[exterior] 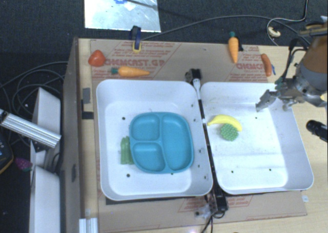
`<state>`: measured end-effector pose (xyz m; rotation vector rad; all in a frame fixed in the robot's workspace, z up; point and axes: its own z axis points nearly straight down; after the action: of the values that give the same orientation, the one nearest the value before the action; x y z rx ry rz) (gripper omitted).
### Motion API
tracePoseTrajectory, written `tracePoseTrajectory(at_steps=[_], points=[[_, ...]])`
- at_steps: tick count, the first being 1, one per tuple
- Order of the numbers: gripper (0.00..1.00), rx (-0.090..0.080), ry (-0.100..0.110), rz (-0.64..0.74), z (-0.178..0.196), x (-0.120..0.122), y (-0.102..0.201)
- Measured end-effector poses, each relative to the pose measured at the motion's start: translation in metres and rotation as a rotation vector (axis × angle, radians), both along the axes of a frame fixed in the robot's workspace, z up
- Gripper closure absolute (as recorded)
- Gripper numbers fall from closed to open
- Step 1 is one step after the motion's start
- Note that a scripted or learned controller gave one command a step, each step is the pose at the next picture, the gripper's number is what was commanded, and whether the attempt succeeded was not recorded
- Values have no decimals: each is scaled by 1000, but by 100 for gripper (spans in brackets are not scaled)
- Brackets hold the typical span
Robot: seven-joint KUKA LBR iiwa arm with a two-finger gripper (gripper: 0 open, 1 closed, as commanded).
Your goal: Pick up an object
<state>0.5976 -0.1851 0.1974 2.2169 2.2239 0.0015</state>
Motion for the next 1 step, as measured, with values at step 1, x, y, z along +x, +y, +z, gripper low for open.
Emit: tracePoseTrajectory(at_steps=[1], points=[[0, 2, 2, 1, -73, 7, 56]])
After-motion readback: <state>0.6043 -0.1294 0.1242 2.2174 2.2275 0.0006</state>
